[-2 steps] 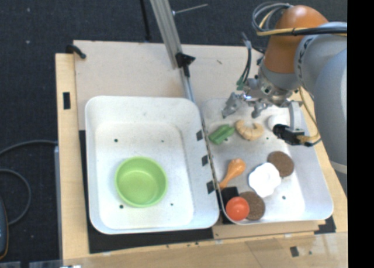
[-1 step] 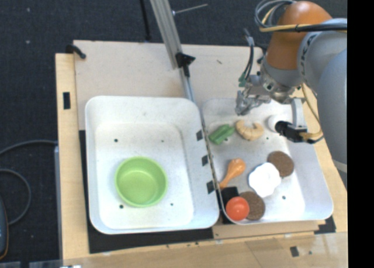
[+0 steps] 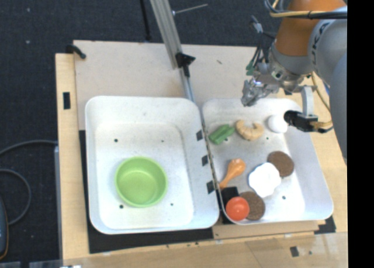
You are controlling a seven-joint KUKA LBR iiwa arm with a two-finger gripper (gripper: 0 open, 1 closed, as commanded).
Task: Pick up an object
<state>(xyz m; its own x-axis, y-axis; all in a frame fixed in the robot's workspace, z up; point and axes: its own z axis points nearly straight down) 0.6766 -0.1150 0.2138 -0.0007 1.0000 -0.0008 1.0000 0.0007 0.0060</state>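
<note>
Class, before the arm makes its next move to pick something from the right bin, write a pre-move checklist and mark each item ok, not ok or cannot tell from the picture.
1. Gripper is above the right white bin's far edge: ok.
2. Gripper carries nothing yet: cannot tell.
3. Nearest targets, the tan curved pastry piece and the small white ball, lie unobstructed: ok.
4. Green block lies apart from the pastry: ok.
5. Red ball is free of neighbours: not ok, it touches the brown round cookie.
6. Green plastic bowl sits in the left bin, out of the way: ok.
</note>
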